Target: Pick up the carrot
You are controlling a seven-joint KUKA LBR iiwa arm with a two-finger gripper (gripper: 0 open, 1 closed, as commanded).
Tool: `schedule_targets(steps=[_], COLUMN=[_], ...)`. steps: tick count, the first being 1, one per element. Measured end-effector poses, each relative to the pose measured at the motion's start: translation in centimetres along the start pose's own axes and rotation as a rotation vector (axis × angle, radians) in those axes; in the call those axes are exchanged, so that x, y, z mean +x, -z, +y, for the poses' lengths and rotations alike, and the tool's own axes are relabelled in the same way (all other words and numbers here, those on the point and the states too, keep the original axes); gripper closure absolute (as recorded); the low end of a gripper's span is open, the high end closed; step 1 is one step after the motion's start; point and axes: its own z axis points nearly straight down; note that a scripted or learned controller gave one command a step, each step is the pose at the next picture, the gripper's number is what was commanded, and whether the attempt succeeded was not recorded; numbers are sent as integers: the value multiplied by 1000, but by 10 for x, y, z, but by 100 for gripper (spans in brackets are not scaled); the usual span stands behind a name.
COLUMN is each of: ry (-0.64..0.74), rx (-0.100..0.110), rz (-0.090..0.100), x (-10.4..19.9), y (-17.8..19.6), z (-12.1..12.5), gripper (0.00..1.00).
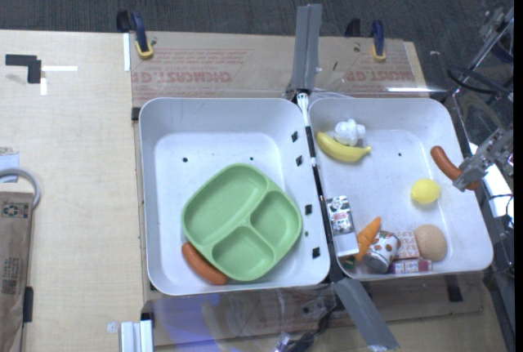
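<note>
The hand (474, 176) hovers low (far right).

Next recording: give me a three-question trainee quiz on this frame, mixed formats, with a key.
1. True or false: the carrot lies on the green plate.
2. Which bin holds the banana? A) left bin B) right bin
3. Fill in: the round yellow item near the sausage at the right bin's right side is a ____.

Key: 1 false; 2 B; 3 lemon.

orange carrot (368, 231), tilted, right bin's front
</note>
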Motion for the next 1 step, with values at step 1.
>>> schedule_targets(steps=[1], ry=[58], rx=[-1], rz=[-2], x=[-65], y=[-2], z=[63], gripper=[100])
